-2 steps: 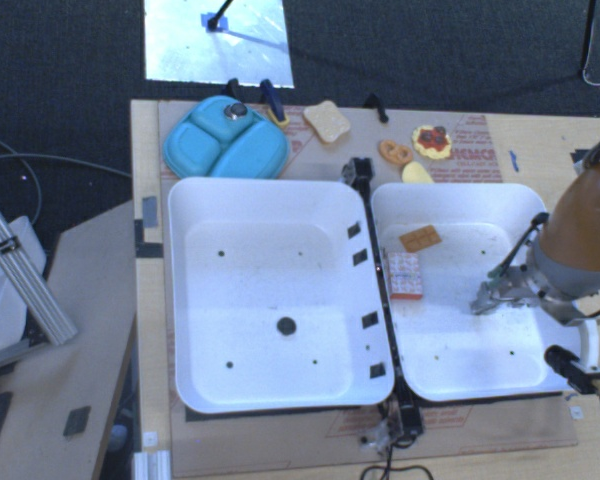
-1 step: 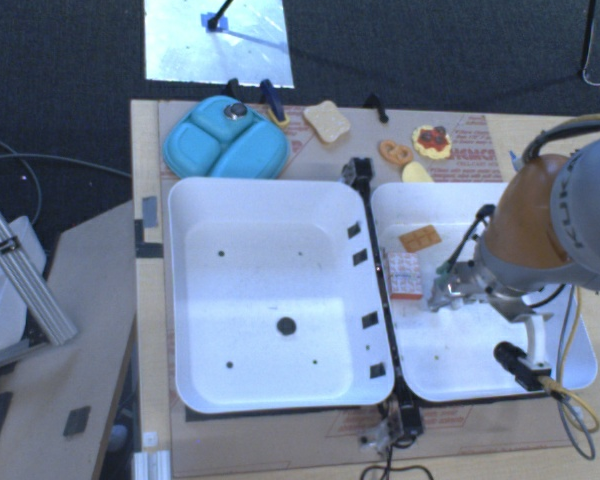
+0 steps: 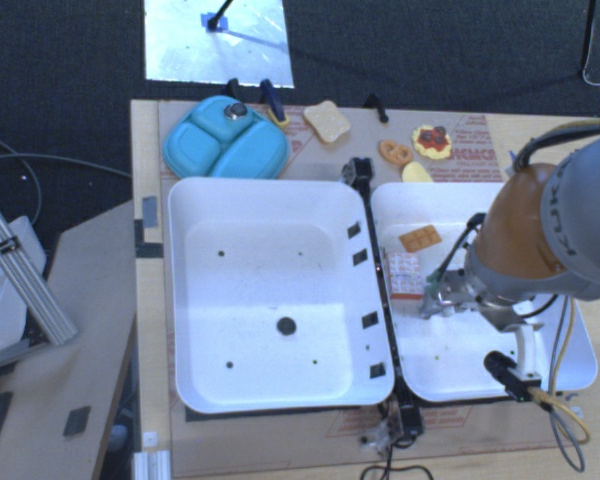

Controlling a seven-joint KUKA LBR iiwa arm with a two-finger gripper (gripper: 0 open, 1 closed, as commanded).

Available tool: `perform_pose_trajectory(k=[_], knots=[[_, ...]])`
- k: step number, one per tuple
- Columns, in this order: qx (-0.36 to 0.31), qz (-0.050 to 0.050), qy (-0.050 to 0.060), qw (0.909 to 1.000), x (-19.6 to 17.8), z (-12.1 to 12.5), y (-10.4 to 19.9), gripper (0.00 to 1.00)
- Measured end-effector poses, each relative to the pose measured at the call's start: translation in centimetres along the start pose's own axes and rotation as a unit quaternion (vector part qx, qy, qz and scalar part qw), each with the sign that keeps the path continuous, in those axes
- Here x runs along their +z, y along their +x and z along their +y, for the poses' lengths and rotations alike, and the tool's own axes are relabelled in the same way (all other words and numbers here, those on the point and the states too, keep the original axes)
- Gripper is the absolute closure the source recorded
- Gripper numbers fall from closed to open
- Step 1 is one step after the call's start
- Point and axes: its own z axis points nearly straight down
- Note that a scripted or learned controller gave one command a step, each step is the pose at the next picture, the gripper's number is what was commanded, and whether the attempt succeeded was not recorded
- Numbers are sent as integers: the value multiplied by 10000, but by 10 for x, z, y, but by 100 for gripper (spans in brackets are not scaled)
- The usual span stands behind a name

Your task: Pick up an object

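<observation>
The grey arm with its orange band reaches over the right shallow white bin, its hand low near the bin's left wall; open or closed, I cannot tell. An orange square cracker lies toward the bin's far left corner, and a red-and-white flat packet sits just beside the hand. The left white bin holds a small dark round disc.

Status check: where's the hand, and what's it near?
Hand low in the right bin, grip unclear. Cracker and packet lie just beside it, untouched. Left bin holds a small dark disc.
</observation>
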Motion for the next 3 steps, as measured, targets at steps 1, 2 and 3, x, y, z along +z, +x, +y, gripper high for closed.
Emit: perform_pose_trajectory(k=[1,2,3], knots=[[-30,35,25,10000,-103,-22,47,100],[-29,33,2,10000,-211,-26,72,100],[-27,35,-42,10000,-405,15,99,100]])
